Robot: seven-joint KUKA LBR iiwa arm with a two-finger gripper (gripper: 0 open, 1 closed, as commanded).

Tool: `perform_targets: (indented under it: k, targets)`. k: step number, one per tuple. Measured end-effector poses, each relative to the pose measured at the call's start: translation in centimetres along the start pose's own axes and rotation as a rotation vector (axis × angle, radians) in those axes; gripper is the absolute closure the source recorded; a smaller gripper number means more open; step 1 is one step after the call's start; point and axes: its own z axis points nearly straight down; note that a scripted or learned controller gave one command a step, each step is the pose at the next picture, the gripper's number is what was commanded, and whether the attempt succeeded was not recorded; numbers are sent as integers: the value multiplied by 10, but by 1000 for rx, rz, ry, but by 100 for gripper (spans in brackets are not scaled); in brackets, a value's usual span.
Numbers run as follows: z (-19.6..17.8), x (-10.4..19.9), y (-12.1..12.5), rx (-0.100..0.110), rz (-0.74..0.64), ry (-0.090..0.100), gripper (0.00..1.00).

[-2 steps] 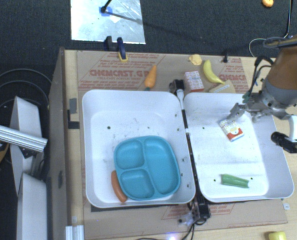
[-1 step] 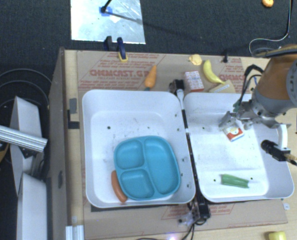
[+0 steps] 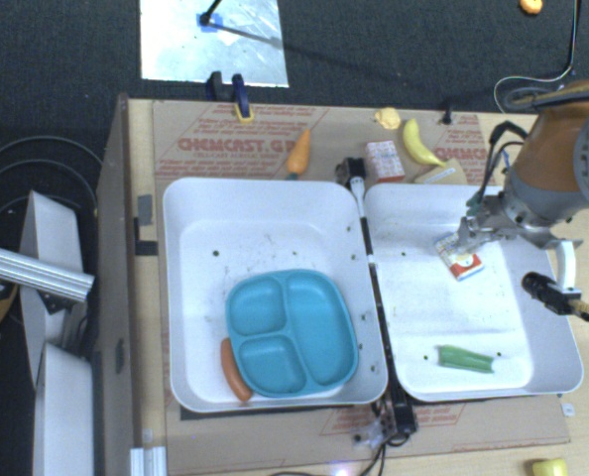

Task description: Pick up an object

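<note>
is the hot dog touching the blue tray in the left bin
Touching. The camera view shows the hot dog lying right along the blue tray's lower left edge, with no white bin floor visible between them.

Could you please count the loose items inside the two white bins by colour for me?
Blue: 1, the divided plate
Orange: 1, the sausage
Green: 1, the pepper
Red and white: 1, the small packet under the pincer
Total: 4
</note>
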Motion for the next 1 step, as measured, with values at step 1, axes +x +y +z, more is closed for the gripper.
perform_targets:
  k: [1]
  targets:
    - [-42, 0, -35, 4, 4, 1, 100]
